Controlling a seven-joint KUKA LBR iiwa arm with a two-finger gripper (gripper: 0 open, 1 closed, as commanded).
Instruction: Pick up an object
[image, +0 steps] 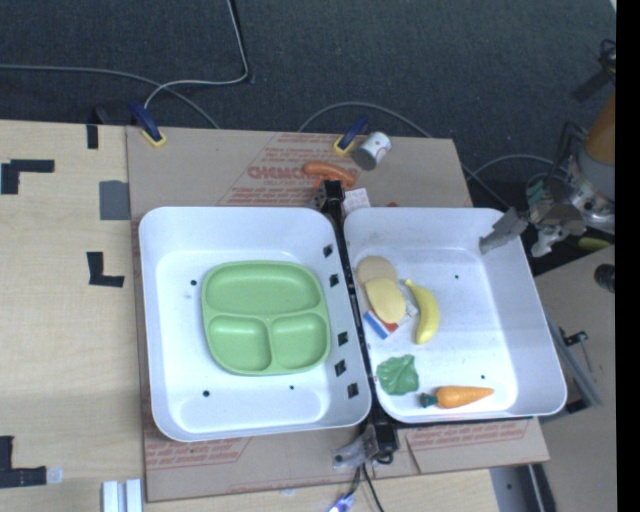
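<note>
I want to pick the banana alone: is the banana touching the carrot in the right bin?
Apart. The camera view shows the banana lying above the carrot, with a plain stretch of bare white floor of the right bin between them.

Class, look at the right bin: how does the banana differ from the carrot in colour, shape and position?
The banana is yellow; the carrot is orange with a green end. The banana curves; the carrot is straight and tapers. The banana lies mid-bin, running up and down the view; the carrot lies crosswise near the front rim. Both rest loose in the right bin.
</note>
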